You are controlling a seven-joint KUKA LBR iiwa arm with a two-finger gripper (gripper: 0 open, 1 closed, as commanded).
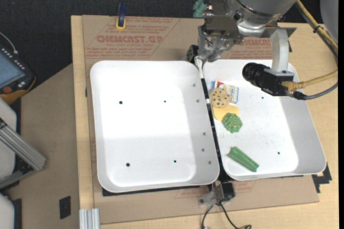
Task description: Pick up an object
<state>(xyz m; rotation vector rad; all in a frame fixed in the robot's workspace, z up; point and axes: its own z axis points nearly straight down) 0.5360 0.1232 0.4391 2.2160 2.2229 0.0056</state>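
Observation:
The right bin holds a small cluster near its left wall: a round tan cookie, a small packet with red and blue print behind it, a yellow piece and a bumpy green piece. A long green pod lies apart, nearer the front. My gripper hangs at the back left corner of the right bin, above the divide between the bins and behind the cluster. Nothing shows between its fingers.
The left bin is white with a few dark dots. A black cylindrical part with a cable juts over the right bin's back. A blue and yellow clip sits on the cardboard at the back left.

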